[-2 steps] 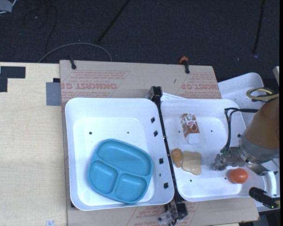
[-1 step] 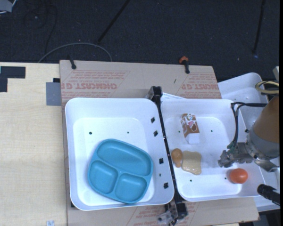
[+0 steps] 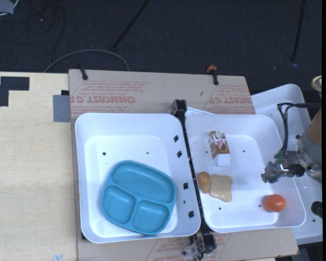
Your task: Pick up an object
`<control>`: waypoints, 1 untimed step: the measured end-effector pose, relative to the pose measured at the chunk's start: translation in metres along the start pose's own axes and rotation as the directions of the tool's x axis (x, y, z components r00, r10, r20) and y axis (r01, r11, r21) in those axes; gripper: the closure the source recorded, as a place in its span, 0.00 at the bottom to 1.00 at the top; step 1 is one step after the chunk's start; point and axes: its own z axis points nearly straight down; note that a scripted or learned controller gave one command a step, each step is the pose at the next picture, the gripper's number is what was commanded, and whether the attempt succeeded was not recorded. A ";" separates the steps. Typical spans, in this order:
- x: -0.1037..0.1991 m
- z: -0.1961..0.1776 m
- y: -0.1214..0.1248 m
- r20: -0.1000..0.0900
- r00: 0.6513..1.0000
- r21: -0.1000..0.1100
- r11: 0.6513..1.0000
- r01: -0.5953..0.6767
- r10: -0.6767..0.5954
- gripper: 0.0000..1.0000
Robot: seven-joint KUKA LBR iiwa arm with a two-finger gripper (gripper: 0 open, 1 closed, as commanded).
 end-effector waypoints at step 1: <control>-0.001 -0.040 0.001 0.000 1.000 0.002 1.000 0.000 0.000 1.00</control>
